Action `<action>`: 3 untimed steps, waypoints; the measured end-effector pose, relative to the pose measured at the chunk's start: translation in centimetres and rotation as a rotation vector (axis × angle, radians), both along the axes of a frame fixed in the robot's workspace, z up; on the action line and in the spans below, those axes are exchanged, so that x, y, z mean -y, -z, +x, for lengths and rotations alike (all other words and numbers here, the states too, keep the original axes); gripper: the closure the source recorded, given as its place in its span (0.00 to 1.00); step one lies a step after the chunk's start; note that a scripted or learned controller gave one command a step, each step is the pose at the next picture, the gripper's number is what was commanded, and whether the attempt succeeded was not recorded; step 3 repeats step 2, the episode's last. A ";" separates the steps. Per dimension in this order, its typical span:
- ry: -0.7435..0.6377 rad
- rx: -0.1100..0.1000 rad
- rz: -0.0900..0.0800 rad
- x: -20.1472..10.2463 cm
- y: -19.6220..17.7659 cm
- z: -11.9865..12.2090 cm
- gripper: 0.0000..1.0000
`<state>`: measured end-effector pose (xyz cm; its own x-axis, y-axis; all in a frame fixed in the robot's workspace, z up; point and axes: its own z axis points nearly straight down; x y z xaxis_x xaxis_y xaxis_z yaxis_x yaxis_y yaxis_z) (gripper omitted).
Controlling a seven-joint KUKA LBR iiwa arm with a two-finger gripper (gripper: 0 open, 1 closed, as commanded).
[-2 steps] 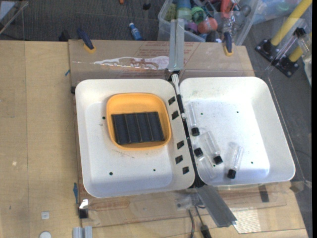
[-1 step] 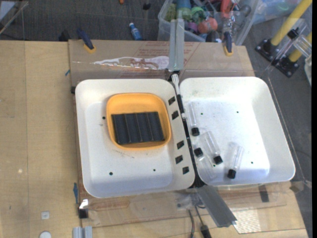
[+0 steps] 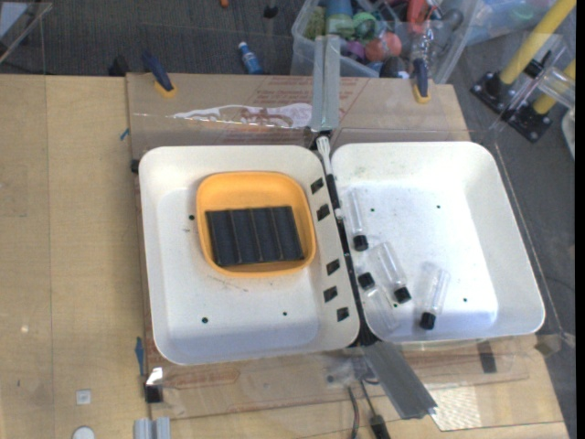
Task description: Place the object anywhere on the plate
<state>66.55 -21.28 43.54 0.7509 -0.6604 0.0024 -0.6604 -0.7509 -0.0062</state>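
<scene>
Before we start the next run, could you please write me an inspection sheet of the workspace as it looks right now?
Surface: wooden bench bearing two shallow white bins side by side, left bin and right bin.
Job's things: orange plate in the left bin, with a dark ribbed block lying on it; several clear vials with black caps scattered in the right bin's near-left part.
Clutter: taped plastic sheet behind the bins; blue clamps at the bench's far edge.
Grippers: nothing seen.
Cables: dark cable at the bench's near edge.
Surroundings: clear tub of coloured toys and a yellow-legged stand on the floor beyond.
</scene>
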 end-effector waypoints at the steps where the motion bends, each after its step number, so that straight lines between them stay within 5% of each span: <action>1: -0.354 -0.001 -0.001 0.3 0.1 0.3 1.00; 2: -0.526 -0.002 -0.001 0.6 0.1 0.3 1.00; 3: -0.526 -0.002 -0.001 0.6 0.1 0.3 1.00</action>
